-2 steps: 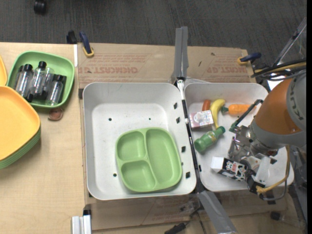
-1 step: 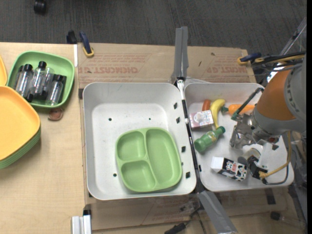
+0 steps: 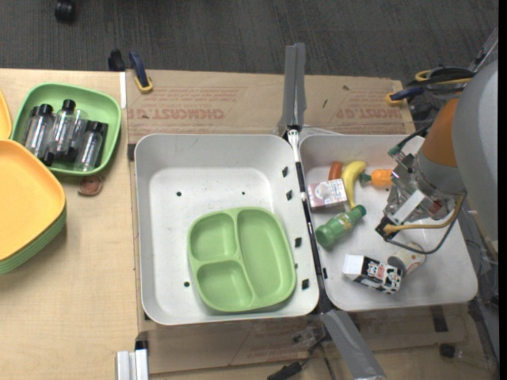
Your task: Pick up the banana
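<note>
Banana point(image 3: 352, 180) lying in the right bin point(image 3: 444, 291), wedged between a red item point(image 3: 336, 169) and a small pink carton point(image 3: 327, 193), above a green bottle point(image 3: 340, 225); gripper point(image 3: 402, 212) hovers nearby to its right, grip state indiscernible, presumably approaching.

The left bin point(image 3: 158, 212) holds a green divided tray point(image 3: 240, 257). The right bin point(image 3: 444, 287) holds a green bottle point(image 3: 339, 226), a pink carton point(image 3: 326, 193) just far of it, a red item point(image 3: 336, 170), an orange item point(image 3: 381, 177) and a black-and-white carton point(image 3: 374, 273) at the near side. Left of the bins, a green dish point(image 3: 99, 105) contains dark-capped bottles point(image 3: 63, 135), with stacked yellow plates point(image 3: 28, 208) near it.
</note>
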Available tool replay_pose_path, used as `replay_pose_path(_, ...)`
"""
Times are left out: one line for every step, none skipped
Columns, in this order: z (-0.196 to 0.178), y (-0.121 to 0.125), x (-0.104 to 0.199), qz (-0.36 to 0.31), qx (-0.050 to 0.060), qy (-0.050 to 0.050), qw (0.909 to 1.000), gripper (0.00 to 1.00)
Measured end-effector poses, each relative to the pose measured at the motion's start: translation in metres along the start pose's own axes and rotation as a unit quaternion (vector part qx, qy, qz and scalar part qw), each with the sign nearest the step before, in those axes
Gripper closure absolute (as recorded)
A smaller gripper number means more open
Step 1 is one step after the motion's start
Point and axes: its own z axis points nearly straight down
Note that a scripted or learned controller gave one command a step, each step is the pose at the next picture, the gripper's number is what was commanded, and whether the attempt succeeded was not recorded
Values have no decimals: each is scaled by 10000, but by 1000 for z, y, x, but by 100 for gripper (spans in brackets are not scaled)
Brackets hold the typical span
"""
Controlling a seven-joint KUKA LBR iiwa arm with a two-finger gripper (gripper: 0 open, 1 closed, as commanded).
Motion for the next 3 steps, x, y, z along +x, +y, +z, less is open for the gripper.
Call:
replay_pose_path(0, -72, 7, 456, 10, -1, 9990, 100)
replay_pose_path(-81, -75, 0, 222, -1, 1, 9998, 100)
replay_pose_path(-99, -61, 35, 72, 1, -5, 10000, 100)
